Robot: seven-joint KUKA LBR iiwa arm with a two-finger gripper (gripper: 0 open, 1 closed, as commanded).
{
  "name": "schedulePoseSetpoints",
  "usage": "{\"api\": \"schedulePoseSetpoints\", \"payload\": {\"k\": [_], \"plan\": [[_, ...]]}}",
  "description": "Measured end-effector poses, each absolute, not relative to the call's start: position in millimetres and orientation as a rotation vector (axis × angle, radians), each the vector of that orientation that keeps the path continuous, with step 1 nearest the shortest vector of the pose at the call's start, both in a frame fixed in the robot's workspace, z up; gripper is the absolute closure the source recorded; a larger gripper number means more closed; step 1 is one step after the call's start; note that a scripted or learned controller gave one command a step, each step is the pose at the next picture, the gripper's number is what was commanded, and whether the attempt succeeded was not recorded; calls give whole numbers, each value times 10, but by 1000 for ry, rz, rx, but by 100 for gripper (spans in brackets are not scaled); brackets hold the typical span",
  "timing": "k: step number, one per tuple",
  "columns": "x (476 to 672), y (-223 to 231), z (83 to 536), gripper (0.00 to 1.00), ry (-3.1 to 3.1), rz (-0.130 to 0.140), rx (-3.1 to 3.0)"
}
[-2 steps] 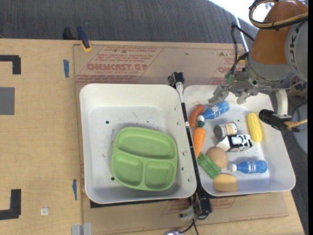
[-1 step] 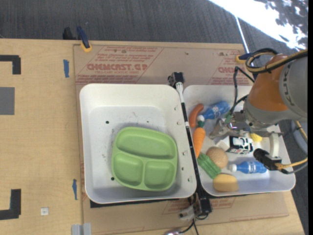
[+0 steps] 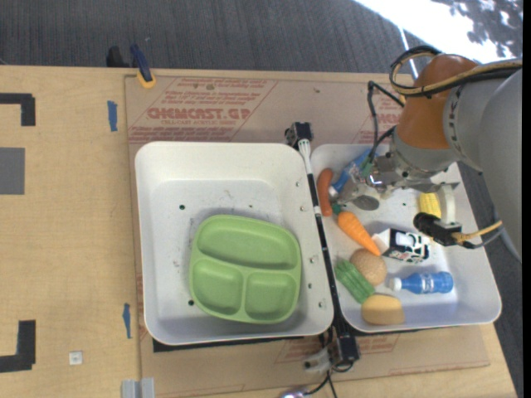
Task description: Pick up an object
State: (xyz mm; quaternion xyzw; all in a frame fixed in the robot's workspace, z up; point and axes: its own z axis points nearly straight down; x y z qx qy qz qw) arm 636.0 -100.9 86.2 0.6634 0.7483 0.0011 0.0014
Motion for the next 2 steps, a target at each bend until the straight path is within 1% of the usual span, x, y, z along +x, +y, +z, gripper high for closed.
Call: {"api": "schedulePoseSetpoints", "payload": {"k": [1,2], "plan": [[6377,-1007,982,100,2346,8,2077],[5748,-535,1853,100,2236,1,2209]]}}
